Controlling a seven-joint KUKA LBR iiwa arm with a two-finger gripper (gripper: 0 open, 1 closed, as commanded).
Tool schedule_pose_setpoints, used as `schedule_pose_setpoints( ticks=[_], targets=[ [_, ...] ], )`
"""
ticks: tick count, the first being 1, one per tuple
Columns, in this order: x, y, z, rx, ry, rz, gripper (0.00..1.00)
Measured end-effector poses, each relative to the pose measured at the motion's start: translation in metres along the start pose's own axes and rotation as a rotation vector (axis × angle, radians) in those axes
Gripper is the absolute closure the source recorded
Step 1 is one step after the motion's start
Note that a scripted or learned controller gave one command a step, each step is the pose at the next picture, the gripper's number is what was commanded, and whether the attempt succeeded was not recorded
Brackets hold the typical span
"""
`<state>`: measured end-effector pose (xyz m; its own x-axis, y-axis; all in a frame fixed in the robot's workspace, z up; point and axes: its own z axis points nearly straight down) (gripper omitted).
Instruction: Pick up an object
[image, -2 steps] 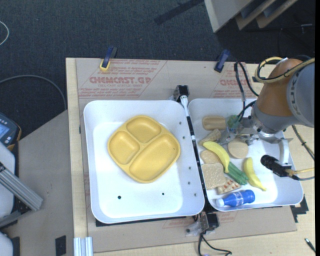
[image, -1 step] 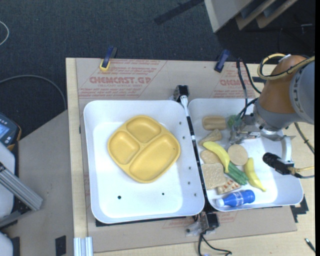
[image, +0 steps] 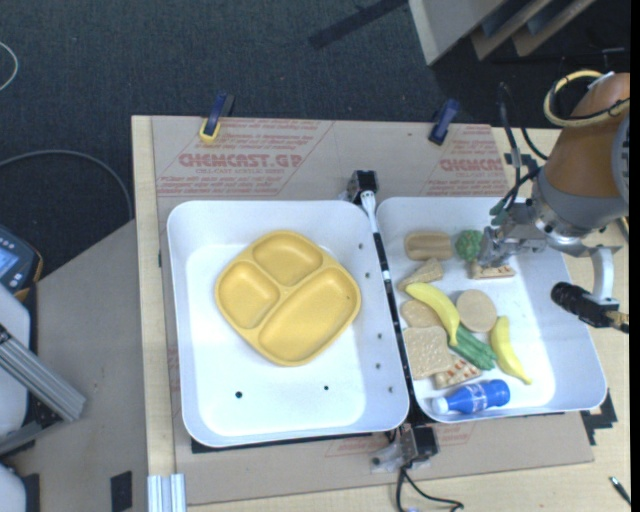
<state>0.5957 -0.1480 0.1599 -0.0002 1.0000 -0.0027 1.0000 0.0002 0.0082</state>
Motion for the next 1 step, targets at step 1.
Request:
schedule_pose_setpoints(
  ticks=[1],
  targets=[
    [0.0016, 0.0045, -0.0440, 0.001, 0.001, -0.001, 1.00]
  ],
)
